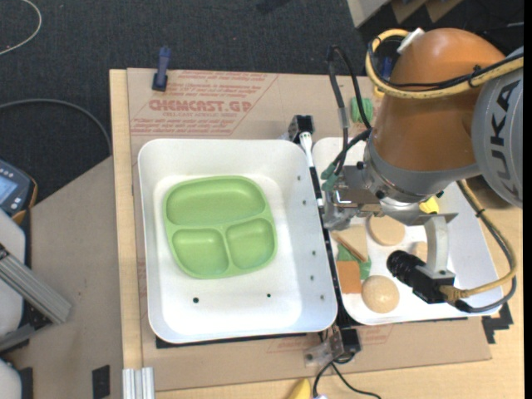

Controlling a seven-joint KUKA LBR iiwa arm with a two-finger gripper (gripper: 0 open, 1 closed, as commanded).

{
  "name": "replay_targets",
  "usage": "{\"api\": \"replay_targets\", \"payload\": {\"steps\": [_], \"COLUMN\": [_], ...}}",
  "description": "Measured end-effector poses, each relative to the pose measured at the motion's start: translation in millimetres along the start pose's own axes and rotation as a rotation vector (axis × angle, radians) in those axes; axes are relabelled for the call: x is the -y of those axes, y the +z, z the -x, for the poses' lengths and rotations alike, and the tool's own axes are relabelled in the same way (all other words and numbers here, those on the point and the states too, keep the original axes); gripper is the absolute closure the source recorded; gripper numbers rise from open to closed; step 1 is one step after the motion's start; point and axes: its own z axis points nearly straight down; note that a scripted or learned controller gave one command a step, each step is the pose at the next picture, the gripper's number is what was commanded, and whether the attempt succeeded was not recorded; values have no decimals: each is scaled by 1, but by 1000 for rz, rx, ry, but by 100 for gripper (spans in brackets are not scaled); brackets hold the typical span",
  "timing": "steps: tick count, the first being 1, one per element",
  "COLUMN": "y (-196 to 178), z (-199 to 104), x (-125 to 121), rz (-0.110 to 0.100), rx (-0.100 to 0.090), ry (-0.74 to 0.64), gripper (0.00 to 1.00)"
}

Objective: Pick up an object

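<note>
My gripper (335,213) hangs low over the left edge of the right bin (474,231), close to the wall between the two bins. The orange wrist and grey arm cover much of that bin. Below the gripper lie a brown-orange block (349,278) with a small green piece (363,267) beside it. A tan round bun (380,294) rests near the front, and a pale tan disc (386,233) lies just right of the gripper. I see nothing between the fingers.
The left bin (158,223) holds a green divided plate (219,225). A green item (362,110) peeks out at the right bin's far edge, and a yellow bit (430,208) shows under the arm. Cardboard surrounds both bins.
</note>
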Motion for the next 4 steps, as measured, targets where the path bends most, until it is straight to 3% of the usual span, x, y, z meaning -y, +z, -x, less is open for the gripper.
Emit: {"api": "replay_targets", "payload": {"steps": [1, 2, 3, 4], "y": [-40, -19, 57, -230], "z": [-99, -52, -30, -41], "x": [-1, -1, -35, -71], "rz": [16, 6, 2, 29], "rx": [-4, 2, 3, -3], "ry": [-8, 8, 8, 3], "gripper": [100, 100, 100, 100]}}
